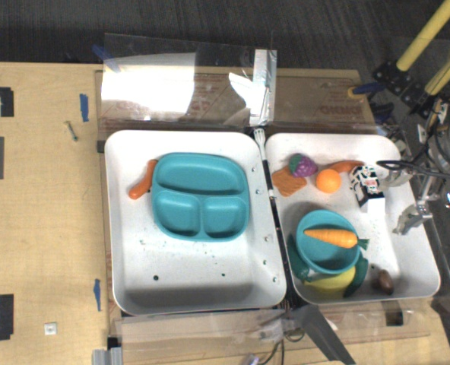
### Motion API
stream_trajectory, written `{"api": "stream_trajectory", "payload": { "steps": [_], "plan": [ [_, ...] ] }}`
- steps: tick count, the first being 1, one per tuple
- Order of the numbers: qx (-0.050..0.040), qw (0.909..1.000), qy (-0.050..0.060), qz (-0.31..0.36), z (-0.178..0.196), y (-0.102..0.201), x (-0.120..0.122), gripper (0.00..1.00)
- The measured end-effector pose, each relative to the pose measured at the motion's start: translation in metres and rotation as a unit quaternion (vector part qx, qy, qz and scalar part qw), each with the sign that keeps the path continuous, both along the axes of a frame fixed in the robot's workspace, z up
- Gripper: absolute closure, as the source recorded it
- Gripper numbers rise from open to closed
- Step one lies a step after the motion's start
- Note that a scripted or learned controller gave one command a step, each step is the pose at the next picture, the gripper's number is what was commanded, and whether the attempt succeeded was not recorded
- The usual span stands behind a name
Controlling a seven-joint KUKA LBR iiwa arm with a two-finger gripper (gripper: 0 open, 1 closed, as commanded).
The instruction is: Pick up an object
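Near right bin: the right bin (423, 276) held a teal bowl (325, 258) stacked over a yellow one (333, 284), with a carrot (331, 237) lying across the teal bowl's mouth; a small dark brown object (382, 281) lay just right of them on the bin floor.
Left bin: the left bin (126, 249) carried a teal divided tray (201, 195), and an orange sausage-shaped toy (142, 179) lay touching the tray's left edge.
Far right bin: an orange ball (328, 181), purple grapes (302, 166), a flat orange piece (287, 181) and a black-and-white toy (367, 181) sat close together.
Pincer: the pincer (407, 220) sat at the right bin's right rim, apart from every object; I could not tell how it stood, and nothing showed in it.
Progress: nothing appeared lifted; every object rested in a bin, so choosing, reaching and grasping all seemed left to do.
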State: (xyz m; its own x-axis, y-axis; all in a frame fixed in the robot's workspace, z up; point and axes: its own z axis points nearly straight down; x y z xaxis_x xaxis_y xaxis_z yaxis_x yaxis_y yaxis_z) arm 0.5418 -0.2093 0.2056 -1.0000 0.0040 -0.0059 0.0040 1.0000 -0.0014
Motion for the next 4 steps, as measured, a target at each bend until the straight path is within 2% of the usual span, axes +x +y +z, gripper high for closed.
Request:
{"api": "stream_trajectory", "payload": {
  "steps": [1,2,3,4],
  "plan": [
    [-0.0021,0.9996,-0.004,0.028,-0.117,-0.015,-0.058,0.0],
    [-0.0043,0.9672,-0.004,0.254,-0.117,-0.015,-0.048,0.0],
    [-0.0053,0.9257,-0.004,0.378,-0.117,-0.014,-0.049,0.0],
    [-0.0017,0.8318,-0.002,0.555,-0.099,-0.011,-0.039,0.0]
  ]
}}
